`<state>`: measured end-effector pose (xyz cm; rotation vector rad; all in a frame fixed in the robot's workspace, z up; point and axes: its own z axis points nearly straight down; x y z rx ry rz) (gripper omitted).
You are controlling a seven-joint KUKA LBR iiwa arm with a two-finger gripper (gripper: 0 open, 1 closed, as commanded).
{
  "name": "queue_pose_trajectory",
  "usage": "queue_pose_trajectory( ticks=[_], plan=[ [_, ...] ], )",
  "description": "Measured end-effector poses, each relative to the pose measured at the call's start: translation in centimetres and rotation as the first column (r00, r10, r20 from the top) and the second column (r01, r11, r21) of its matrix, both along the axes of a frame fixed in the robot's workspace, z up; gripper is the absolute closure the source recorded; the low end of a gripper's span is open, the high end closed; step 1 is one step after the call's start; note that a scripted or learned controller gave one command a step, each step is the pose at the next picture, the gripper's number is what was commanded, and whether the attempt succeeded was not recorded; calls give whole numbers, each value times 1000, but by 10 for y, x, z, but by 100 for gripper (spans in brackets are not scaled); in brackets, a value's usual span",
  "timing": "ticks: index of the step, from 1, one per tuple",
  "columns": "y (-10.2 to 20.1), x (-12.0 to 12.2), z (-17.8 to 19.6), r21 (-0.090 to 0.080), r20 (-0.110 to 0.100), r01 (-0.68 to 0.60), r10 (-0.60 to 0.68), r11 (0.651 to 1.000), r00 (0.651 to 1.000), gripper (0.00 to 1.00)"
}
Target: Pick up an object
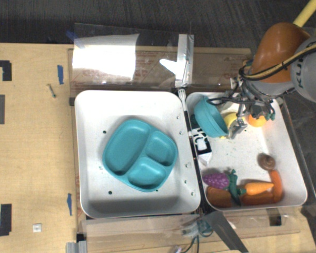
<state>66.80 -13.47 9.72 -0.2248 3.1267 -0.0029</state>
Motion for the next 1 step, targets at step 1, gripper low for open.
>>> queue_pose_trajectory(
  ticks=[1],
  plan=[
    [17, -1, -5, -15, -2, -11, 11, 1000, 1000, 0]
  ],
)
